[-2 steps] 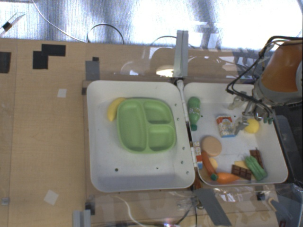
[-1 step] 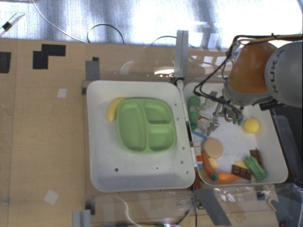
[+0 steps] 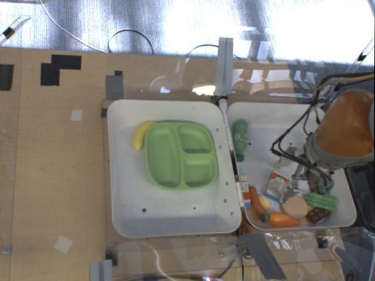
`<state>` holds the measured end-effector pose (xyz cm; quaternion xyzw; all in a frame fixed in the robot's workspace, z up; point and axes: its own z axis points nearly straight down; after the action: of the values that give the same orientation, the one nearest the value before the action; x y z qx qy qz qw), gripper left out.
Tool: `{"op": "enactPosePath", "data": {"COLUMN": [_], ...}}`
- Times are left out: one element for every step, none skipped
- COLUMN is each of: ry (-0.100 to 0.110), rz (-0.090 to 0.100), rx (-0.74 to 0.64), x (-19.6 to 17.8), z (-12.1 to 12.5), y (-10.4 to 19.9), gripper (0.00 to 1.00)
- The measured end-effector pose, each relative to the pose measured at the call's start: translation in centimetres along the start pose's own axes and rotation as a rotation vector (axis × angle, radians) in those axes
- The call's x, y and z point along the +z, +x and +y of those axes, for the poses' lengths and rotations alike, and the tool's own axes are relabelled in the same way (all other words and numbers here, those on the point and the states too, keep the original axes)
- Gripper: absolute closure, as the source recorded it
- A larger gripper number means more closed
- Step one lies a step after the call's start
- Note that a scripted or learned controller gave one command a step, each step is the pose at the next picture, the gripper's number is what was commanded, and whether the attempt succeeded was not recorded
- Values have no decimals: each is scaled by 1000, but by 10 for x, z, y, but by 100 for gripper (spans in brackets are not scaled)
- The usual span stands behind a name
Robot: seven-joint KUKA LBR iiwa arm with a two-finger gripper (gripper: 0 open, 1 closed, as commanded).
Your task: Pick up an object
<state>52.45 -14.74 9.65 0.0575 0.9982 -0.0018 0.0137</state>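
The right bin (image 3: 263,119) holds several toy foods in its near half. Among them are a white and orange packet (image 3: 275,187), a tan round piece (image 3: 295,207), a green ridged piece (image 3: 320,201), a brown block (image 3: 317,216) and an orange carrot (image 3: 282,219). A green bottle (image 3: 239,138) lies along the bin's left wall. My gripper (image 3: 307,183) hangs low over the near right of this bin, just above the tan piece and the green piece. Its fingers look spread, with nothing between them.
The left bin (image 3: 126,174) holds a green divided plate (image 3: 180,155) with a yellow banana (image 3: 139,134) at its far left edge. A black cable (image 3: 291,134) loops from the arm over the right bin. A grey post (image 3: 224,69) stands behind the bins.
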Motion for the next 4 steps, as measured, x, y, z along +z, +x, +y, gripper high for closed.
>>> {"op": "enactPosePath", "data": {"ry": [1, -1, 2, 0], "rz": [-1, 13, 3, -17], "rx": [51, -128, 74, 69], "x": [1, -67, 1, -13], "z": [57, 2, 62, 64], "y": [2, -54, -12, -17], "gripper": [0, 0, 0, 100]}}
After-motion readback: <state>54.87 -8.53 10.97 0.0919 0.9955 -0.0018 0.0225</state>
